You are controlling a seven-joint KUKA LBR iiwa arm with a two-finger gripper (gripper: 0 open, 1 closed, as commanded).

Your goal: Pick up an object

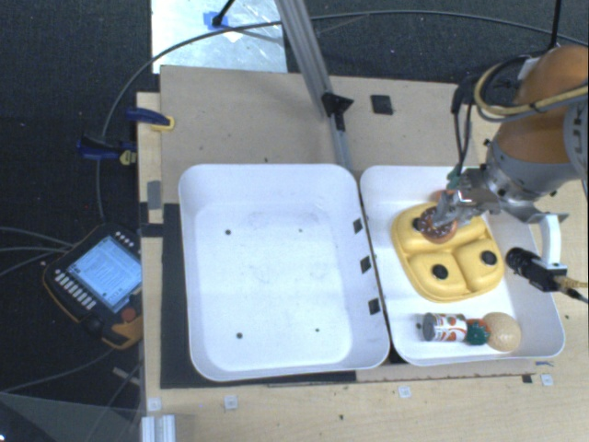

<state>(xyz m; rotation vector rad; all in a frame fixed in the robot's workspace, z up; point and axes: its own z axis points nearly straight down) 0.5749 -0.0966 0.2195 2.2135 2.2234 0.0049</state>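
At the far left, off the table [248, 118], a handheld control unit [97, 279] with a lit screen lies on the dark floor among cables, and two small clamps [138, 132] grip the table's left edge. Next comes the left bin [198, 201], a shallow white tray with a few dark specks on its floor; its far rim is crossed by a slanted grey pole [308, 53] whose top is cut off by the upper edge. Just beside it, touching along the middle, sits the right bin [382, 201]. In that bin a yellow moulded tray [451, 261] with round hollows lies tilted near the centre, and a small brownish thing [431, 224], too small and blurred to name, rests in its upper-left hollow. Along the near wall of the same bin lie a small can [442, 327] on its side, a little green piece [477, 335] and a pale egg-shaped ball [502, 331], all close together. The gripper [451, 212] comes down over the brownish thing on the yellow tray and seems to touch it, but its tip is hidden by its own body, so I cannot tell how far it is open or whether it has hold of anything. The arm [543, 127] behind it is cut off by the right edge.
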